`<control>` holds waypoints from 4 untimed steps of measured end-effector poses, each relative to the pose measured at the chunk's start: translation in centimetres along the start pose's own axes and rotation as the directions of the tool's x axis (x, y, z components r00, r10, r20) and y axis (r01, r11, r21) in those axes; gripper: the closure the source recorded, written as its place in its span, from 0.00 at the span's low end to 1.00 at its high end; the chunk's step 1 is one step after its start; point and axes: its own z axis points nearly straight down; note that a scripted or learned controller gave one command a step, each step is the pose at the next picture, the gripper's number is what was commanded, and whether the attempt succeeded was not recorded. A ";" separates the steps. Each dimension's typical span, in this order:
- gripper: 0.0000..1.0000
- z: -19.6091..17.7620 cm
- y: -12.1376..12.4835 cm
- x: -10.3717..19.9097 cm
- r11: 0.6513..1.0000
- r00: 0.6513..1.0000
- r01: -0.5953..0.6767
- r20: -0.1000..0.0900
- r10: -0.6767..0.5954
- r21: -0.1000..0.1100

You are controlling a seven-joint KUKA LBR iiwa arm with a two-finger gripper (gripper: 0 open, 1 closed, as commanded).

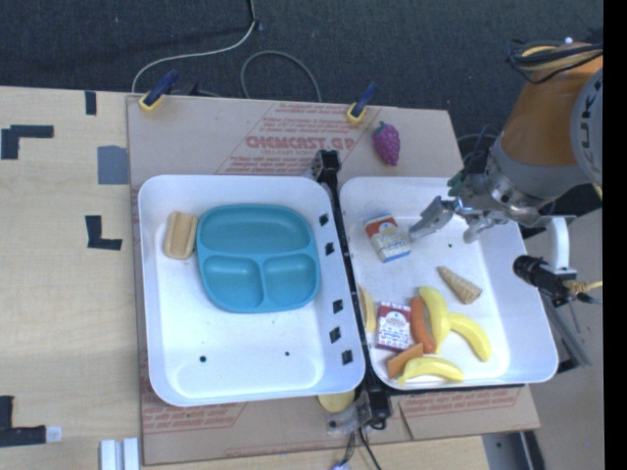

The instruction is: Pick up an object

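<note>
— Camera view: where does the arm sit?
— Reaching from the right, gripper over the right bin, fingers spread, empty, beside the small carton.

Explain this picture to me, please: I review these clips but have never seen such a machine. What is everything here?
One camera looks down at a slant on a bench. From the right reaches a grey robot arm with an orange band; its pincer hovers over the right white bin, with nothing seen between its fingers. That bin holds toy food: two small cartons, a cone, bananas and a carrot. The left white bin holds a blue divided tray and a bread slice. A purple grape bunch lies on the cardboard behind.
</note>
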 end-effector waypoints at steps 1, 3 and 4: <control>0.00 12.5 -6.0 2.1 1.000 1.000 -0.003 0.000 0.003 0.002; 0.00 10.9 -5.6 2.2 1.000 1.000 -0.001 -0.005 0.001 -0.002; 0.00 13.2 0.3 3.0 1.000 1.000 0.000 0.006 0.000 -0.013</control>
